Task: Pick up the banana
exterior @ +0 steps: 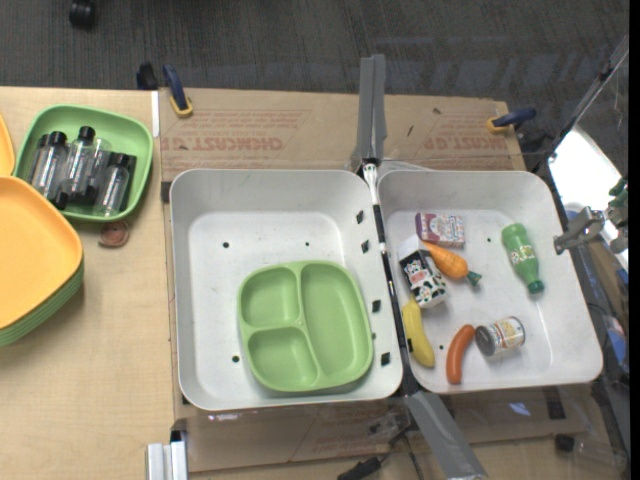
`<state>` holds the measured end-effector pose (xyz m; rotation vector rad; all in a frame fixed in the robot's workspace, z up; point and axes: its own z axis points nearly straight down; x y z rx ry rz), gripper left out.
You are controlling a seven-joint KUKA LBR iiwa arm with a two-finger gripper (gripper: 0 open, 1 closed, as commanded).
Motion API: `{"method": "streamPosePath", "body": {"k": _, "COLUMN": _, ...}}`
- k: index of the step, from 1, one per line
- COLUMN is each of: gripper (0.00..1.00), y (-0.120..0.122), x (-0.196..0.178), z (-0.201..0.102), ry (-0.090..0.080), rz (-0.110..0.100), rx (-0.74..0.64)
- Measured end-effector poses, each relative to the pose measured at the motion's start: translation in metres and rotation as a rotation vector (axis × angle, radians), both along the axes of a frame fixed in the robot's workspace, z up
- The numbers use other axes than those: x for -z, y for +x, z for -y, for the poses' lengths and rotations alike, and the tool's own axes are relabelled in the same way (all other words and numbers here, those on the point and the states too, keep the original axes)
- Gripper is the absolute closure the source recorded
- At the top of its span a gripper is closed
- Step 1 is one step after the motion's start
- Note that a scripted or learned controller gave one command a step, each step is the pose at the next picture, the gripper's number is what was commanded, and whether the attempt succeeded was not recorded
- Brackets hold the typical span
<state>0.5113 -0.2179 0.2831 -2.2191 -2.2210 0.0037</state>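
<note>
I saw the gripper at the right bin's edge, and could not tell its state. The banana lay untouched, far left of it and nearer the camera, against the bin's left wall. I judged the approach came next: cross the bin and descend over it.

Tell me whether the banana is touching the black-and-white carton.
Cannot tell. In the camera view the banana's upper tip meets the lower edge of the black-and-white carton, but the slanted angle could hide a small gap.

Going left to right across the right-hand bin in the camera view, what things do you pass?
Banana → black and white carton → sausage → can → green bottle. The carrot and purple carton overlap those, so I skip them.
</note>
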Motion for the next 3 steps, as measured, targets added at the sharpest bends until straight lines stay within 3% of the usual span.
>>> {"method": "streamPosePath", "body": {"k": 1, "gripper": 1.00, "y": 0.001, "x": -0.008, "z": 0.000, "ry": -0.001, "rz": -0.002, "rx": -0.001}}
{"method": "streamPosePath", "body": {"k": 2, "gripper": 1.00, "y": 0.052, "x": 0.026, "z": -0.095, "ry": 0.001, "rz": 0.000, "rx": -0.389}}
{"method": "streamPosePath", "body": {"k": 3, "gripper": 1.00, "y": 0.081, "x": 0.016, "z": -0.133, "ry": 0.000, "rz": 0.004, "rx": -0.703}}
